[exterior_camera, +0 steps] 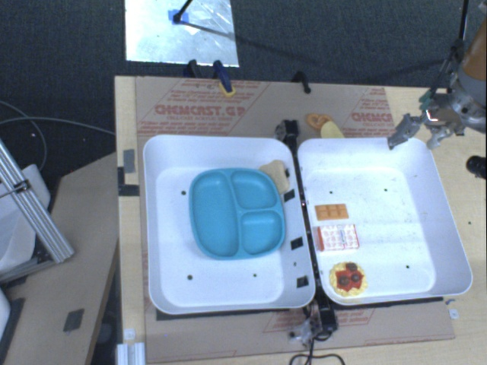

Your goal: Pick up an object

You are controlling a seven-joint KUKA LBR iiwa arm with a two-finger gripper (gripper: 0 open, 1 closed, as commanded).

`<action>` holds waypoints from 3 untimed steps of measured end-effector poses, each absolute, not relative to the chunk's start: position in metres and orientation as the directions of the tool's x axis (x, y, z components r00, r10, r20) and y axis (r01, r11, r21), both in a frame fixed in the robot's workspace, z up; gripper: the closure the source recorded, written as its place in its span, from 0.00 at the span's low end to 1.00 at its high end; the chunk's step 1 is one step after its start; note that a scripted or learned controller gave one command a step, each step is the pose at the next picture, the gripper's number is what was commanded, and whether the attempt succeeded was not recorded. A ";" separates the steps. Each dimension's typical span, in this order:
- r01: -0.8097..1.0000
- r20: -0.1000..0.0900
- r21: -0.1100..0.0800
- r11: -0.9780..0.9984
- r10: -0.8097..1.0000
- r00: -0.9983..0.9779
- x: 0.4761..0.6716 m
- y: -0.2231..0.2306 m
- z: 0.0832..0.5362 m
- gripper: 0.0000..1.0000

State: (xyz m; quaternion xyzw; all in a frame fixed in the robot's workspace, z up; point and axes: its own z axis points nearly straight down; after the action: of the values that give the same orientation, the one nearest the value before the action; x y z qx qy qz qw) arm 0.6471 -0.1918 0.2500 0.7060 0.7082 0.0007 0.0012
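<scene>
- A shallow white plastic bin sits on the left half of the tabletop.
- A light blue plastic plate with three compartments lies flat in the middle of the left bin.
- A small pale tan object rests just beyond the blue plate's far right corner, close to the wall that the two bins share; what it is cannot be made out.
- A second shallow white bin stands touching the first along that middle wall, on the right half of the tabletop.
- An orange waffle-patterned square lies in the right bin near its left wall.
- A white card with red print lies just on the near side of the orange square.
- A round yellow piece with red spots sits in the near left corner of the right bin.
- A small orange and pale yellow item lies on the tabletop just beyond the far edge of the right bin.
- The claw hangs over the far right corner of the right bin, its two fingers spread apart with nothing between them, well apart from the three objects in the bin.
</scene>
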 end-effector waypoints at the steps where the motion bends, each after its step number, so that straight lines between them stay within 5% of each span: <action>1: 1.000 -0.001 0.006 0.000 1.000 0.000 0.628 -0.207 0.082 0.00; 2: 1.000 -0.007 0.014 0.004 1.000 -0.004 0.632 -0.208 0.100 1.00; 3: 1.000 -0.003 0.024 0.012 1.000 -0.012 0.674 -0.140 0.263 1.00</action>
State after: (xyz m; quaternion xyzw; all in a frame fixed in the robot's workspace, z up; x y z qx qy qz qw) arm 0.6742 -0.1405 0.2634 0.7027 0.7114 0.0077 0.0095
